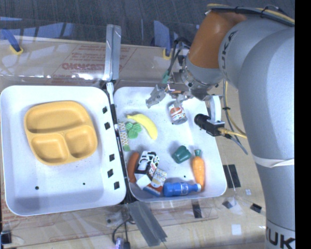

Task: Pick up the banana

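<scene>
**Bin Contents and Gripper Position**

Left bin (10,154): holds one yellow compartment tray (60,130), lying flat toward the rear.

Right bin (217,154): the banana (144,124) lies near the rear-left, just beside a small green item (132,130) whose form is hard to make out. Toward the front, an orange sausage-shaped item (132,166) sits beside a black-and-white carton (147,164), which partly overlaps a blue bottle (179,189). A dark green block (181,153) and a carrot (198,171) lie to the right. A small can (177,113) stands near the rear, partly hidden by the wrist hardware.

The gripper (158,95) hangs over the bin's rear edge — above and apart from the banana. Its fingers are blurred; whether released or clenched cannot be determined. Nothing is visible between them.
</scene>
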### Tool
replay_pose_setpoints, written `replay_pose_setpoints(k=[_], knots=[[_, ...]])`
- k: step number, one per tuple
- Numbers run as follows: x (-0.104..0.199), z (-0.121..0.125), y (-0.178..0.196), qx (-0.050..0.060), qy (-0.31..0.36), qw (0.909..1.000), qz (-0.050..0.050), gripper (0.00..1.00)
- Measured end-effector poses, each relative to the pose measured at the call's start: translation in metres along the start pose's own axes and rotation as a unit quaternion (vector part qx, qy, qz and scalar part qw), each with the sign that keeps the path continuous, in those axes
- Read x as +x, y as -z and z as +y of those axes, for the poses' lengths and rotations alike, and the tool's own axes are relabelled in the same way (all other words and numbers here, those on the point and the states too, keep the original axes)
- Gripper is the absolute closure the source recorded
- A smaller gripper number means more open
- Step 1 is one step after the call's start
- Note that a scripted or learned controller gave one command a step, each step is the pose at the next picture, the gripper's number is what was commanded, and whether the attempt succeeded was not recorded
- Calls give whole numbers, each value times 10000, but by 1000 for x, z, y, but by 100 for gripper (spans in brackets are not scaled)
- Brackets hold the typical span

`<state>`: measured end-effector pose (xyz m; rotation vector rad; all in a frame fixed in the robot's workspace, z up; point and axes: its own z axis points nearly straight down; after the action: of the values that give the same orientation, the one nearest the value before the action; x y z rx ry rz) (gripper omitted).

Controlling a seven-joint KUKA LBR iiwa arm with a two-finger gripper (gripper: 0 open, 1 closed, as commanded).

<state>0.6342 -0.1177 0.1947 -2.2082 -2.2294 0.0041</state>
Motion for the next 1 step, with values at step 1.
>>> replay_pose_setpoints(k=[1], knots=[[-17,-5,-102,-13,1020,9948,-5,0]])
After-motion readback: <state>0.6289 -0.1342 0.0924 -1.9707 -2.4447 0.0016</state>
